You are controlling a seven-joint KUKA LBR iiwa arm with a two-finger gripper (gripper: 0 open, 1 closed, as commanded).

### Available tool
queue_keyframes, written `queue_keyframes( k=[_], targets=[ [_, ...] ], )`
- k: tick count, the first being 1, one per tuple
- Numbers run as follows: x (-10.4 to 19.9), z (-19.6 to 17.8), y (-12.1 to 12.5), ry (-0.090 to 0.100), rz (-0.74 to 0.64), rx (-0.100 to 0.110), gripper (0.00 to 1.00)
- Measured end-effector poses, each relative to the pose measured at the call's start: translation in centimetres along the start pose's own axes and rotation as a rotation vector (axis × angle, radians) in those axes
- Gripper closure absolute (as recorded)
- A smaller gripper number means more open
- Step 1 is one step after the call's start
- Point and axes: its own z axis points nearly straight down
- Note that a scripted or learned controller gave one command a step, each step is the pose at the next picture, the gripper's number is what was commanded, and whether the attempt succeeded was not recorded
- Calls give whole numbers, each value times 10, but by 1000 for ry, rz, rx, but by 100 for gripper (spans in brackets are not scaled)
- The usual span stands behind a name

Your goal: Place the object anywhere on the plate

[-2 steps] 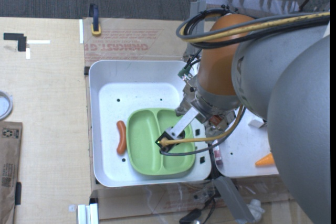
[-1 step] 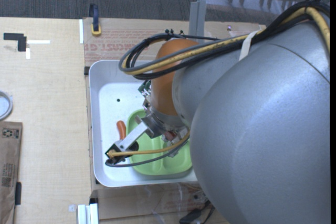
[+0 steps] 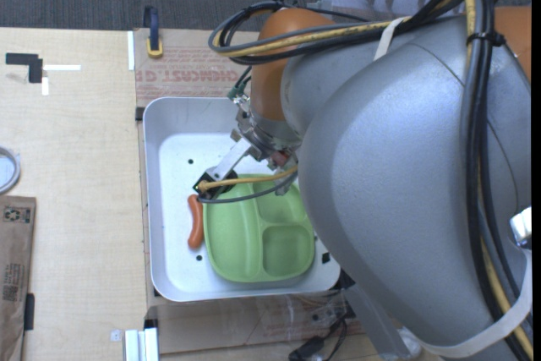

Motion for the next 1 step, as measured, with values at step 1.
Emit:
queue_keyframes(
  k=[1],
  targets=[
    [0,-6,0,-7,-5,1,100]
  ],
)
